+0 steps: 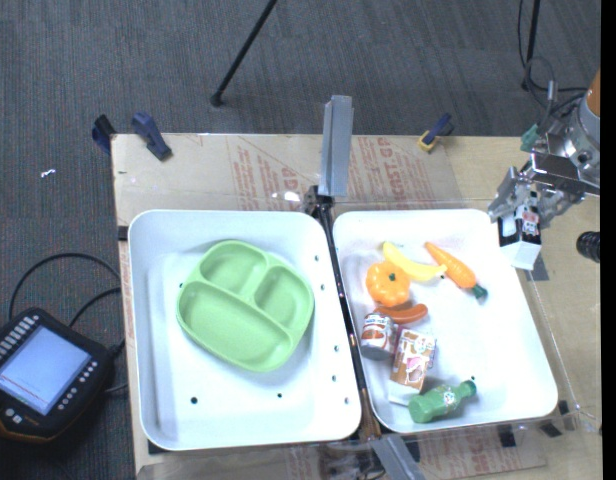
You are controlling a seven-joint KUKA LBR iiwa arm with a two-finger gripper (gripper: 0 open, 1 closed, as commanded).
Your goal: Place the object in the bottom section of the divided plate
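A green divided plate (pixel 246 303) lies in the left white bin (pixel 153 368). The right bin (pixel 508 368) holds a yellow banana (pixel 411 264), a carrot (pixel 453 265), an orange pumpkin-like fruit (pixel 388 284), a red sausage (pixel 406 314), a small can (pixel 375 334), a juice carton (pixel 412 358) and a green bottle (pixel 440 401). My gripper (pixel 521 236) hangs over the right bin's upper right rim, above and right of the carrot. Nothing shows between its fingers.
A grey upright post (pixel 337 146) stands behind the seam between the bins. Clamps (pixel 151 134) sit on the bench's back edge. A handheld pendant (pixel 43 368) lies on the floor at the left. A tripod leg (pixel 248 43) crosses the carpet behind.
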